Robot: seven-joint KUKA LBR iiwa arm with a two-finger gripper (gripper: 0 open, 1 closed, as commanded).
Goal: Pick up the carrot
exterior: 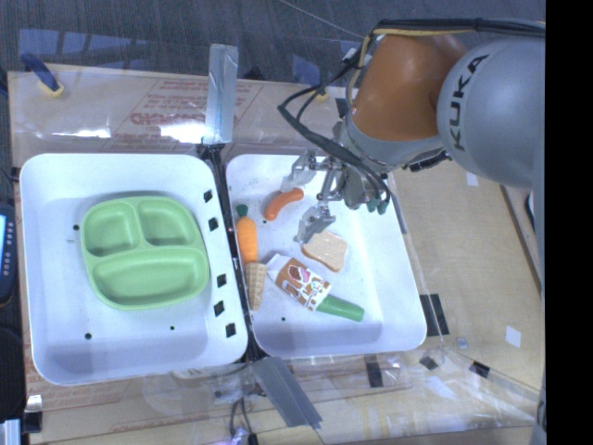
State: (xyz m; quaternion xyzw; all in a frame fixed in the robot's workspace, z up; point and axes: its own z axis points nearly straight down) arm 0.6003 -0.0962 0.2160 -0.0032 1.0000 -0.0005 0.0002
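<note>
Looming nearest us, the grey arm (463, 91) hangs its pincer (320, 213) over the right bin (398, 295), apparently parted on nothing, while the carrot (246, 239) lies untouched by the bin's left wall, so we judge grasping remains.

**Taped desk on dark carpet**

The desk (482, 276) has a pale, wood-coloured top, covered in places by clear plastic sheeting that catches the overhead light and shines in streaks along its far edge. Faded red printing (171, 105) shows through the sheeting at the far left. Short strips of black tape (434, 313) dot the near right of the surface, and a grey strip of tape (222, 86) runs up the far middle. A small yellow and blue object (44, 74) lies at the far left corner. Beyond the desk, the floor (139, 3) is dark blue-grey carpet with a fine ribbed weave. Lighting is even and soft.
</note>
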